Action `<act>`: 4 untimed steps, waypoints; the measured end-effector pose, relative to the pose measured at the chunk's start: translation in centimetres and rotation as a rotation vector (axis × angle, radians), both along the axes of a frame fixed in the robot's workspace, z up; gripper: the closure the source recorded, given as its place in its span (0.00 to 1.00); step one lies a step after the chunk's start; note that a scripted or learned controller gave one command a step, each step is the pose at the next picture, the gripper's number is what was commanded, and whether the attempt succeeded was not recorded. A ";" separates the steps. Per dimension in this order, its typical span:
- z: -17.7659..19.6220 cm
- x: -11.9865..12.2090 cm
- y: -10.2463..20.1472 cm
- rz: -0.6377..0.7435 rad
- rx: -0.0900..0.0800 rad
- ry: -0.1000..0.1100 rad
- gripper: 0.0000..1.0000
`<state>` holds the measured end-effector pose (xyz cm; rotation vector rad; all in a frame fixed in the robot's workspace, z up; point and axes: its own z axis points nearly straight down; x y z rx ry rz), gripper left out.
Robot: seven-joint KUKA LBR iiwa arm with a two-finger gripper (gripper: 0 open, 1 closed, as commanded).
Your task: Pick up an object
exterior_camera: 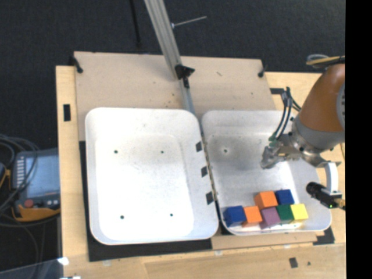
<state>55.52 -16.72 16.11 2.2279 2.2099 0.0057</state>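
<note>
The gripper is being held above the bare floor of the right bin; whether anything is being pinched cannot be told. The coloured blocks are being kept clustered at the bin's near edge, apart from it.

arm over right bin, blocks clustered

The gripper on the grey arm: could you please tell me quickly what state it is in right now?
Gripper: cannot be told; it hangs over bare floor of the right white bin, apart from the coloured blocks, with nothing seen in it.
</note>
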 end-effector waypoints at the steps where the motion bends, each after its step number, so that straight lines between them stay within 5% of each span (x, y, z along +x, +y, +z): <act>1: 5.4 -0.7 0.3 0.009 -0.002 -0.002 1.00; 2: 10.0 -0.6 0.2 0.012 -0.002 -0.002 1.00; 4: 9.2 3.3 10.2 0.015 0.000 0.003 1.00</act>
